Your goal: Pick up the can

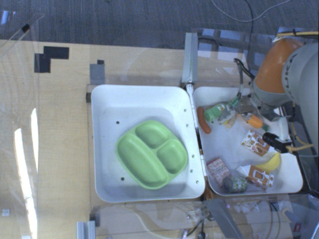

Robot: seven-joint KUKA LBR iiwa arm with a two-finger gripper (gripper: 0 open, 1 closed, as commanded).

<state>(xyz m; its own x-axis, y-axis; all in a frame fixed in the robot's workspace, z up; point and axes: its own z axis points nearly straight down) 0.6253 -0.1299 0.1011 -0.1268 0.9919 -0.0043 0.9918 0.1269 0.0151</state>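
Arm (294,73) in from right, grey with orange band above wrist, bulked over far right corner of right bin (232,146). Slants down and leftward into that bin's far half. Gripper (234,108) low at arm's tip, close above bin floor, just beside can (215,113) on can's right. Claw state: cannot tell, tip too small and cluttered to read as wide, narrow or holding. Contact with can likewise unclear.

Can green, on its side, near far left corner of right bin. Red sausage-shaped thing (203,121) just left of can, along bin's left wall. Small orange piece (254,121) right of gripper, below wrist. Patterned packet (254,143) nearer mid-bin; 2nd packet (261,176) like it near front edge. Banana (271,161) between those 2, toward right wall. Pinkish box (218,169) at front left, with dark grey-green roundish lump (235,184) just beside it, close to front wall.

Left bin (107,133) well apart from gripper, bearing green plate (152,155) with 3 compartments, set at a slant near bin's middle. Pale wooden bench (50,148) around both bins; black L-shaped mark (50,56) toward its far left.
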